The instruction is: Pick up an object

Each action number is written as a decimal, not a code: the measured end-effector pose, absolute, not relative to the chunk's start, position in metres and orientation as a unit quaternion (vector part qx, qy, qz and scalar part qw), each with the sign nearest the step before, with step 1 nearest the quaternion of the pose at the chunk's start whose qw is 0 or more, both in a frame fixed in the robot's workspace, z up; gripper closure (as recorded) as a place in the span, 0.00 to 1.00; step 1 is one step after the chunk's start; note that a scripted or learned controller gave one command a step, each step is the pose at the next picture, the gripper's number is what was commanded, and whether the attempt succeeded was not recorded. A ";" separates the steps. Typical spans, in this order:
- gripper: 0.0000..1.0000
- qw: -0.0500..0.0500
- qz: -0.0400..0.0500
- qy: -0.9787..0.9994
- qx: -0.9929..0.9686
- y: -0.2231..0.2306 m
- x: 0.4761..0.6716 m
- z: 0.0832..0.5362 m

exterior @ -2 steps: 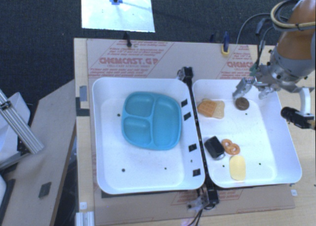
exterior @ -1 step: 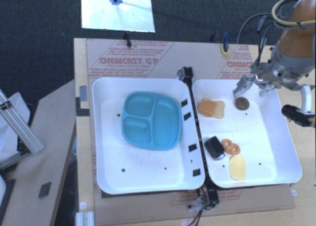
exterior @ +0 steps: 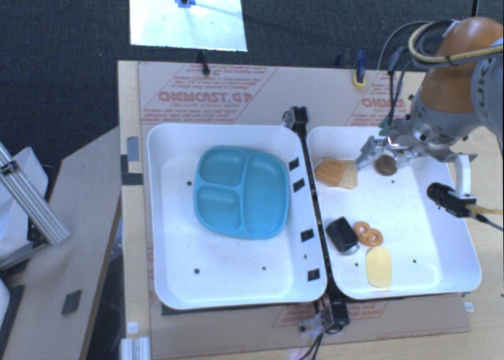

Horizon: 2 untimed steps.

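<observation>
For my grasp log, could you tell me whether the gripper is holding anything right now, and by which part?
It cannot be told. The gripper sits right at a small brown round object in the right bin, but the view does not show it between the fingers.

Smooth white plastic, faintly glossy, for both bins (exterior: pixel 181 272). Matt blue plastic in the tray (exterior: pixel 240 191). Pale wood for the bench (exterior: pixel 87 217); printed paper film over the sheet (exterior: pixel 213 94) beneath. Bare metal on the gripper (exterior: pixel 383 152), glossy orange on the band (exterior: pixel 472 39). Dark woven carpet (exterior: pixel 63 35).

Grey arm (exterior: pixel 472 87), orange band, looped cables.
</observation>
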<state>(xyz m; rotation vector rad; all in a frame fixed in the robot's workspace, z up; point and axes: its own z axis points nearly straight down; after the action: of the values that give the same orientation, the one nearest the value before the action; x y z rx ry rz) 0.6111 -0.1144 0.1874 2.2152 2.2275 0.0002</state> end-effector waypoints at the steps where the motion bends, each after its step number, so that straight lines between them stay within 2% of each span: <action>1: 0.00 0.000 0.000 0.708 0.706 -0.116 0.616 0.127; 2: 0.00 0.002 0.002 0.707 0.707 -0.117 0.619 0.087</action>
<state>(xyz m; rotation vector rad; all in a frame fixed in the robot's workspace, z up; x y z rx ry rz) 0.6187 -0.1169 0.0868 2.2188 2.2194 0.0054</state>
